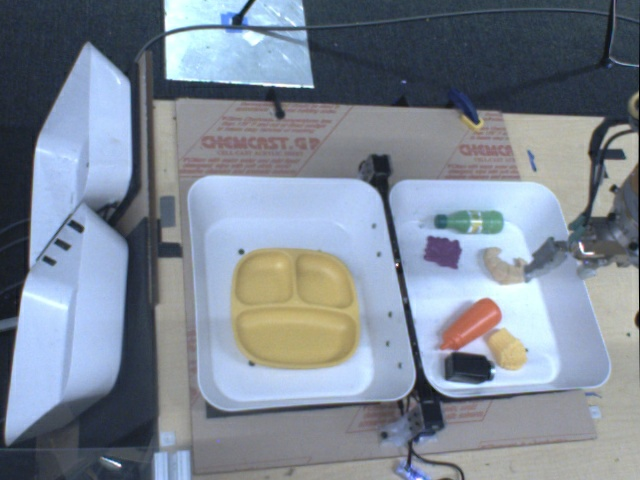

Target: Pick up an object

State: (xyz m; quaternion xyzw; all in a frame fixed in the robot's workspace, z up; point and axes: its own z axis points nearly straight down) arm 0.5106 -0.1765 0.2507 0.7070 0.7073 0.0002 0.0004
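End effector (545, 258) hung at right bin (578, 298) edge, just beside beige piece (503, 266); finger state unclear (cannot tell). Carrot (472, 323), green bottle (470, 222), purple piece (442, 252), corn (507, 349), black block (468, 368) lay nearby. Risk: beige piece small, near wall; descent could nudge it aside, grasp miss.

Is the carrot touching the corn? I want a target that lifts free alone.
Apart. The camera view shows a thin strip of white bin floor between the carrot and the corn.
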